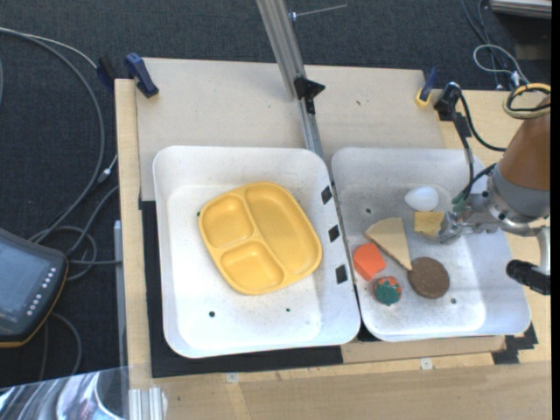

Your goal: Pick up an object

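The right bin (464, 318) holds several small items: a white egg-shaped piece (423, 198), a small yellow block (428, 223), a pale yellow wedge (391, 241), an orange block (369, 260), a brown round disc (430, 277) and a green and red piece (387, 290). My gripper (452, 227) reaches in from the right and sits low in the bin, right beside the small yellow block. The block's right edge is partly hidden by the gripper. I see nothing lifted off the bin floor.
The left bin (179, 322) carries a yellow divided plate (258, 236). A slanted metal pole (289, 51) comes down to the gap between the bins. A black cable (466, 138) runs along the right bin's far corner. The arm's orange band (531, 151) is above the right rim.
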Available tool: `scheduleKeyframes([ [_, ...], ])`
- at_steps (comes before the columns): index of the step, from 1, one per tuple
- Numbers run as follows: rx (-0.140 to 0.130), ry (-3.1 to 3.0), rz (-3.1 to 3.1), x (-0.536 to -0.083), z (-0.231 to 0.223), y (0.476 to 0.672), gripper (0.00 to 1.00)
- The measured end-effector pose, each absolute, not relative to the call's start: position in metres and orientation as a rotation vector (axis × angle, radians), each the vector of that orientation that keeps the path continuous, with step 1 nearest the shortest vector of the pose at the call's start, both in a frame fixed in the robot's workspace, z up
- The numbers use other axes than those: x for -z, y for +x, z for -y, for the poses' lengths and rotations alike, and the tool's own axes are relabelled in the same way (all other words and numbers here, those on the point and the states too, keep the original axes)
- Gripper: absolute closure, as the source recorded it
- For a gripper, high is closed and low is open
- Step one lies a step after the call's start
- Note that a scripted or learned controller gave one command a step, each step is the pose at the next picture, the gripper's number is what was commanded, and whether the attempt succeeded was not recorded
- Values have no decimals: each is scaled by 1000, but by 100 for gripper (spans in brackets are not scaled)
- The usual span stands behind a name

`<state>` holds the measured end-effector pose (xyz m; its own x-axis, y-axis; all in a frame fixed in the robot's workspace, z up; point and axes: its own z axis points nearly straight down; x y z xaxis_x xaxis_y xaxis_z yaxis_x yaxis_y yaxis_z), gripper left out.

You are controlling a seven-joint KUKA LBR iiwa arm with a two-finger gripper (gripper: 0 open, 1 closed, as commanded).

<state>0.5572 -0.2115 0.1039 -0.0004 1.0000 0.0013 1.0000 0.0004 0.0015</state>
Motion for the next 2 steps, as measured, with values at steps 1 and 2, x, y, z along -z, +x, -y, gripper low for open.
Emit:
scheduleKeyframes([
  [1, -4, 2218, -2217, -152, 213, 550, 100],
  [2, -6, 2213, -2218, -216, 208, 555, 100],
])
